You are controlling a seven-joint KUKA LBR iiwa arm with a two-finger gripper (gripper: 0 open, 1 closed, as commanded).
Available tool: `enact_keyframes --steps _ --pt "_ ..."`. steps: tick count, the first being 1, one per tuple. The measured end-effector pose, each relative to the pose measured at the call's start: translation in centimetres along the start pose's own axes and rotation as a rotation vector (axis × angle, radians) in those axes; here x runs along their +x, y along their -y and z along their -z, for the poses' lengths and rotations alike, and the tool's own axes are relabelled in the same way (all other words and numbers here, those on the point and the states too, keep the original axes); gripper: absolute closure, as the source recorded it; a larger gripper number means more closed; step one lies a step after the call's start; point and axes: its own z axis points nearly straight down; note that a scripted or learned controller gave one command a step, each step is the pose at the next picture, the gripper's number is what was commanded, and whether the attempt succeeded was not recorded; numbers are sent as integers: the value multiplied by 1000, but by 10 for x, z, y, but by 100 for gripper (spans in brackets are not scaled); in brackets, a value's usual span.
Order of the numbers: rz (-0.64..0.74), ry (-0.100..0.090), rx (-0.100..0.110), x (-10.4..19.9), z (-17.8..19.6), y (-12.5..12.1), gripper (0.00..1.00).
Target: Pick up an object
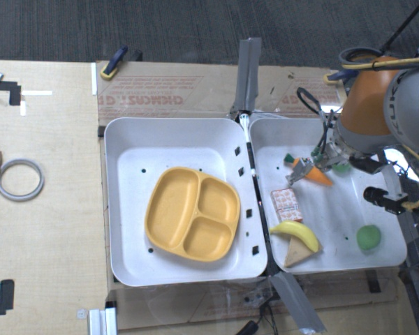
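Beside the tool [309, 167]: carrot [320, 176], packet [285, 202], banana [297, 234].

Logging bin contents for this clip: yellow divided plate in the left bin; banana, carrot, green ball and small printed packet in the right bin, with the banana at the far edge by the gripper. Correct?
One detail is off. In the camera view the banana lies at the near edge of the right bin, away from the gripper; the carrot is the item by the gripper. The rest stands: yellow divided plate in the left bin, green ball and printed packet in the right.
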Motion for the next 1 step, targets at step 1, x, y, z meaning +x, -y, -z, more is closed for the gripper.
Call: enact_keyframes --steps 1 --pt "-1 1 -2 -1 10 0 100"
